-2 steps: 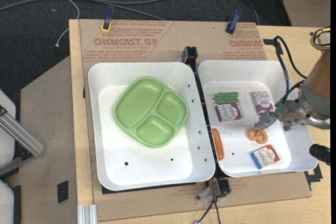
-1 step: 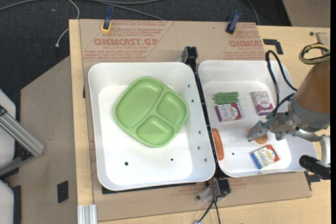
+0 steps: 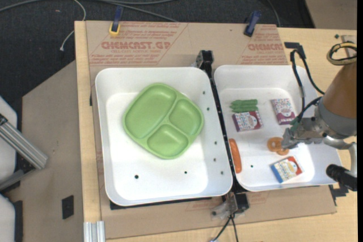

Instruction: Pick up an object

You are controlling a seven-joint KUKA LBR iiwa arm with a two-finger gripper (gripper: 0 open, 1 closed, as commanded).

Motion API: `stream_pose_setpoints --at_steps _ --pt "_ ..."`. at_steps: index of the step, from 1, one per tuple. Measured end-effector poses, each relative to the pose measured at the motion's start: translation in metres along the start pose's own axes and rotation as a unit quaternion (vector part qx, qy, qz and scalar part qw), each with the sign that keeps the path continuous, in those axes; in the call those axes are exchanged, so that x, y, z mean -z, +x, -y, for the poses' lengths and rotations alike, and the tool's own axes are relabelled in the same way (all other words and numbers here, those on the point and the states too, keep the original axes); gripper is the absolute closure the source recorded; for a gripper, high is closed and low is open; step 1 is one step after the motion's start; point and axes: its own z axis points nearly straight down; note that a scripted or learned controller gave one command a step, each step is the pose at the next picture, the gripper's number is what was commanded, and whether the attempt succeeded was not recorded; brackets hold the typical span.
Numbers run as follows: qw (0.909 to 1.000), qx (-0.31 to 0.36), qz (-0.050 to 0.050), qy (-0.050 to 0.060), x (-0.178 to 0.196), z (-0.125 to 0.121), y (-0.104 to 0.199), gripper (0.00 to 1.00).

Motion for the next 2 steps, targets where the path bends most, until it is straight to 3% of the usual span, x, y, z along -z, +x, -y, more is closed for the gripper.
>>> stream_pose_setpoints --at_steps 1,2 --pt "1.0 0.001 0.002 -0.002 0.053 -0.005 -0.01 1.0" --pt "1.0 0.001 0.002 -0.002 0.07 -0.006 -0.011 1.0"
